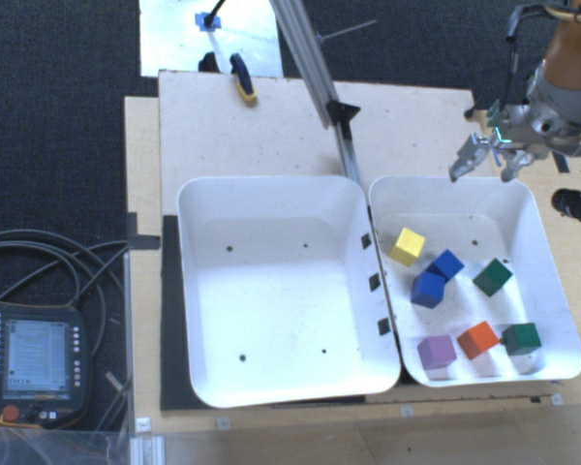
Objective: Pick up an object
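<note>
Blocks below open end effector, apart

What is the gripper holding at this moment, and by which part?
Nothing: the gripper hangs open above the right bin's far rim, apart from the blocks.

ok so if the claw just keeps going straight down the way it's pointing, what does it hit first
Most likely the far rim or bare back floor of the right bin. The claw hangs over that edge, well short of the yellow cube and the other blocks, though depth is hard to judge from this slant.
</note>
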`<move>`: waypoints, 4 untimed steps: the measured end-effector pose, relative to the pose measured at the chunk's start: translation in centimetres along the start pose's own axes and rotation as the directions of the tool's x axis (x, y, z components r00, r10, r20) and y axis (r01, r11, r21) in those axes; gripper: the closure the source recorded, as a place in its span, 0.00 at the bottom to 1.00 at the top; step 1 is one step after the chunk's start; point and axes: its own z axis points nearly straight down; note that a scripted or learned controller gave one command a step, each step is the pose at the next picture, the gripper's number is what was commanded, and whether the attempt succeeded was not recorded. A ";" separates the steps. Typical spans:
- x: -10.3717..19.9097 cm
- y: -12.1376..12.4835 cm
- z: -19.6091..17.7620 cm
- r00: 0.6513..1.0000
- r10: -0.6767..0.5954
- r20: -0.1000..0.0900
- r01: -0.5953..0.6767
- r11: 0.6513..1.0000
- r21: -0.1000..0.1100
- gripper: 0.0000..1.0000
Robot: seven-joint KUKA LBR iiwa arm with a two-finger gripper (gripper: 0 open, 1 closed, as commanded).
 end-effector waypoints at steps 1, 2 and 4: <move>0.0 0.1 -0.3 1.000 -0.001 0.001 0.001 1.000 -0.004 0.00; 0.6 0.0 4.0 1.000 -0.001 0.000 0.001 1.000 0.000 0.00; 0.9 -0.3 16.4 1.000 0.002 0.000 -0.002 1.000 0.000 0.00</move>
